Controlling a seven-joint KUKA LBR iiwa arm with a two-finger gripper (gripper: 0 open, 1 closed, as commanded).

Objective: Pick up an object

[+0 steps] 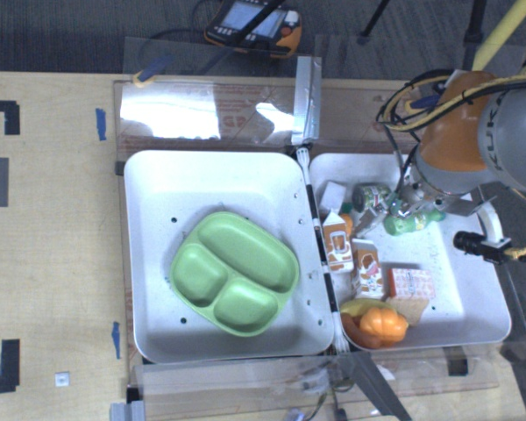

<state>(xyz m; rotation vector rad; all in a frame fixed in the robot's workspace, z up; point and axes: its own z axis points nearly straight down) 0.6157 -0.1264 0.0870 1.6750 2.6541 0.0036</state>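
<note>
The right bin (473, 310) holds a heap of small items. An orange pumpkin-like toy (383, 324) lies at its front on a yellow banana (355, 308). Behind them are a red patterned box (410, 282), a small brown carton (368, 270) and an orange-and-white carton (337, 239). A green object (414, 222) and a dark-green shiny packet (371, 198) lie near the back. My gripper (409, 207) hangs low over the back of this bin, right at the green object, with the grey arm and its orange band (456, 143) above it.
The left bin (158, 191) holds a green divided plate (235, 273), set near the middle. A raised divider (320, 244) separates the two bins. A clear plastic sheet (210, 112) lies behind the left bin. A black bracket (478, 244) sticks out over the right bin's right side.
</note>
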